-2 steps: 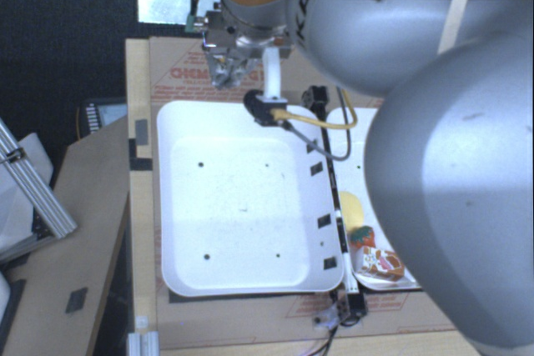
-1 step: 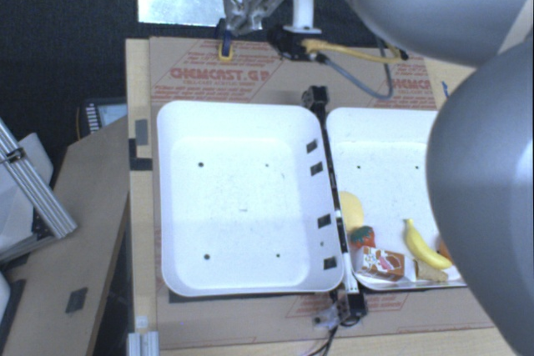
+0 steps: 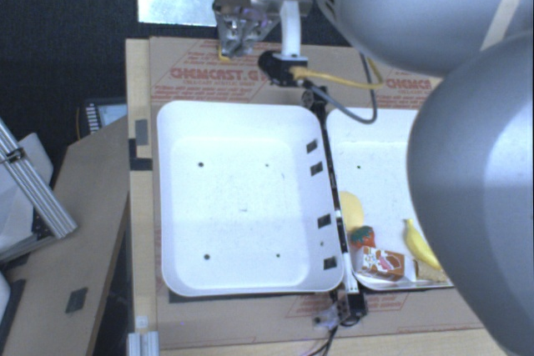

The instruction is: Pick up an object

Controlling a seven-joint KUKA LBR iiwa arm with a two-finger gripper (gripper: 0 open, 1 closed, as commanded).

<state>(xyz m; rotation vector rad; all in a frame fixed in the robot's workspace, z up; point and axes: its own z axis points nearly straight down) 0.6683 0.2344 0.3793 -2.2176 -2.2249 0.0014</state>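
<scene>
My gripper [image 3: 238, 36] hangs above the cardboard just behind the far rim of the left bin [image 3: 167, 179], near the top of the camera view. The right bin [image 3: 375, 154] holds the objects. A yellow banana [image 3: 417, 244] lies by the arm's edge, and a pale yellow rounded piece [image 3: 350, 208] rests against the divider. A small red-orange item [image 3: 361, 237] and a printed brown packet [image 3: 384, 263] sit at the front. My arm's large grey body hides most of the right bin.
Both bins rest on a cardboard sheet [image 3: 192, 75] printed with red lettering. A black clip strip [image 3: 327, 196] runs between the bins. A yellow cable [image 3: 342, 82] loops off the wrist above the right bin. An aluminium rail [image 3: 33, 188] lies at the left.
</scene>
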